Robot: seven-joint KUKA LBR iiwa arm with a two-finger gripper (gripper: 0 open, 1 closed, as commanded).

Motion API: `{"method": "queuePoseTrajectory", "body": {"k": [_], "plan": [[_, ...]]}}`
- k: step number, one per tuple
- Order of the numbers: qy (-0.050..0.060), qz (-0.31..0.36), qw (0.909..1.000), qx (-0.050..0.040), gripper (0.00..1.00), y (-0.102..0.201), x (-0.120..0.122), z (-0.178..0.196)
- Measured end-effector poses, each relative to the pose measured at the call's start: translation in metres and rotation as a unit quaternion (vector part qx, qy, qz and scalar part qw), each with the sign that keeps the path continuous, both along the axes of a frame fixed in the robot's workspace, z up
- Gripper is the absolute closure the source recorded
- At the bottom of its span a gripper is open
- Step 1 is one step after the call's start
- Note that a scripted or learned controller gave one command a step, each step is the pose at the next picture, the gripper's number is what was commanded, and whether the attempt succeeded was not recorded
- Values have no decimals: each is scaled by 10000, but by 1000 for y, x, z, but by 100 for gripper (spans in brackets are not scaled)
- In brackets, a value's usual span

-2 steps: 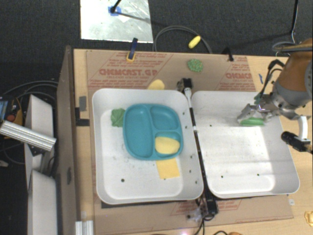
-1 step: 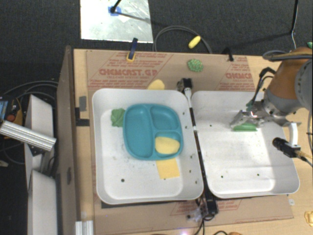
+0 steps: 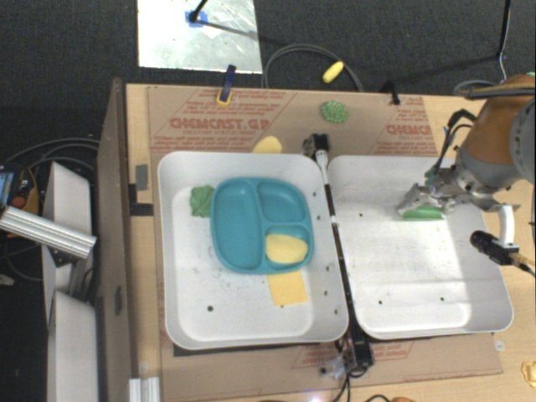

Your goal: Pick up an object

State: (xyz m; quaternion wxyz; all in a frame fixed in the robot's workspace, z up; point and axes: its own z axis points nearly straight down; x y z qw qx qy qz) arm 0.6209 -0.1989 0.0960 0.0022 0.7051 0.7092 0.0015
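Where the gripper [image 3: 421, 201] hovers, right of frame: green flat piece [image 3: 423, 213], seemingly light and slippery; take its long edges. Finger state: indeterminable.

Tool [image 3: 421, 199] low in right bin [image 3: 435, 308], over green piece [image 3: 423, 214]; teal plate [image 3: 255, 224] in left bin [image 3: 184, 308].

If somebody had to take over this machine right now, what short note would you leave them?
Gripper: low in the right bin, right over a flat green piece; whether it grips it can't be judged.
Left bin: teal divided plate with a yellow piece in one compartment, a yellow square beside it, a green piece at its left.
Done: nothing visibly lifted.
Left: pick up an object.
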Motion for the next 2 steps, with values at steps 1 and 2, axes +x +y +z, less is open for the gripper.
{"method": "queuePoseTrajectory", "body": {"k": [1,2], "plan": [[-8,18,10000,9,100,40,51,-11],[-27,-20,10000,-9,100,27,50,85]]}}
